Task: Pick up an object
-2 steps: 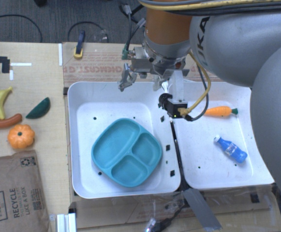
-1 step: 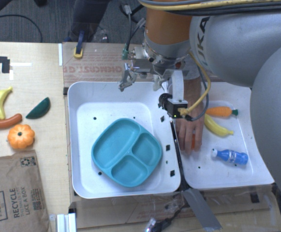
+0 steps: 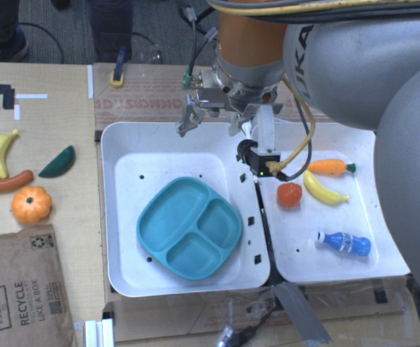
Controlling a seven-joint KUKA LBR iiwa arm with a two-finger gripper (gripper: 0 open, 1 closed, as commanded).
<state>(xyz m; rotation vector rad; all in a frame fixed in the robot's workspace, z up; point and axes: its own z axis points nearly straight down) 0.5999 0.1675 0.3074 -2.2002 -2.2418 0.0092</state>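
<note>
Two white bins (image 3: 113, 194) — left holds a blue tray (image 3: 189, 227); right, carrot (image 3: 328, 167), banana (image 3: 324, 189), tomato (image 3: 290, 194), bottle (image 3: 345, 243); jaws (image 3: 210, 120) spread, unladen.

A small orange pumpkin (image 3: 32, 204) sits on the cardboard-covered counter (image 3: 58, 118). Just above it lies a reddish sausage (image 3: 7, 182), and above that a yellow banana (image 3: 1, 153), curved and nearly upright. Up and to the right of the pumpkin is a dark green leaf-shaped piece (image 3: 58, 162). Below the pumpkin lies a brown paper bag (image 3: 18, 288) printed "RECYCLE". Far above the pumpkin, to its right, a yellow clamp (image 3: 117, 76) sits at the counter's back edge.
</note>
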